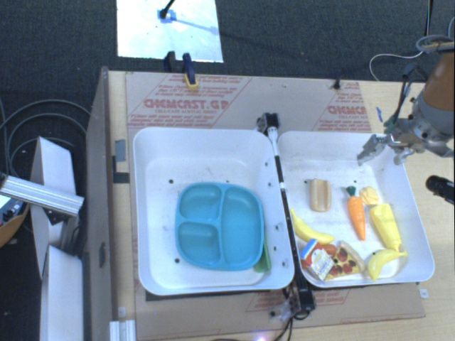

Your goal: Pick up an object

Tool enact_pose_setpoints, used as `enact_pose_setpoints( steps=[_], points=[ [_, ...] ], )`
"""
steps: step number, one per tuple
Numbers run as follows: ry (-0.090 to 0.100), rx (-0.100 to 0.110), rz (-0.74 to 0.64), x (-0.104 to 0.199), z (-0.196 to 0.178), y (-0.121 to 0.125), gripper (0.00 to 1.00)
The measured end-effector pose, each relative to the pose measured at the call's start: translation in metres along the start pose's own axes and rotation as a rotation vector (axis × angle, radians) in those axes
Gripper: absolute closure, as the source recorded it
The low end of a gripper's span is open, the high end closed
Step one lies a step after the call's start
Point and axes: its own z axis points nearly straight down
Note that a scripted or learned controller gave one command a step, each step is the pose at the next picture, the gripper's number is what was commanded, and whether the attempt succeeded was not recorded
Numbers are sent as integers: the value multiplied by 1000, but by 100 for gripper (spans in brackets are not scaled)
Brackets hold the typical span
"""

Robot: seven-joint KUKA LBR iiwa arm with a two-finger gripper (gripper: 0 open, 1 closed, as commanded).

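The gripper [384,150] hangs over the back right corner of the right bin [419,212], its two fingers spread apart with nothing between them. The arm [435,105] comes in from the right, cables looped above it.

The things to pick all lie in the front half of the right bin, well apart from the gripper. A tan bread roll [320,195] sits alone near the middle. Right of it a carrot [357,217] lies with its green top toward the back, just beside a small yellow piece [370,195] and a long yellow corn-like piece [386,226]. One banana [310,229] lies along the bin's left wall, another [384,261] by the front right corner. Between them is a pizza slice [341,259], with a small red-and-white packet [320,261] touching it; its print is too small to read.

The left bin [163,155] holds a blue divided plate [217,226], with something green [264,260] showing at its front right edge.

The cardboard [213,101] under the bins reads "CHEMCAST GP" in red, repeated at the right.

The back half of the right bin is bare floor, so there is open room under the gripper. The objects crowd the front right, several touching or nearly so; the roll has the most room around it.
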Motion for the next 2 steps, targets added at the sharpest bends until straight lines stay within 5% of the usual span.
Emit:
enact_pose_setpoints(
  steps=[1,2],
  points=[
    [5,11,2,24,77,-65,0],
    [1,3,3,19,114,-76,0]
  ],
)
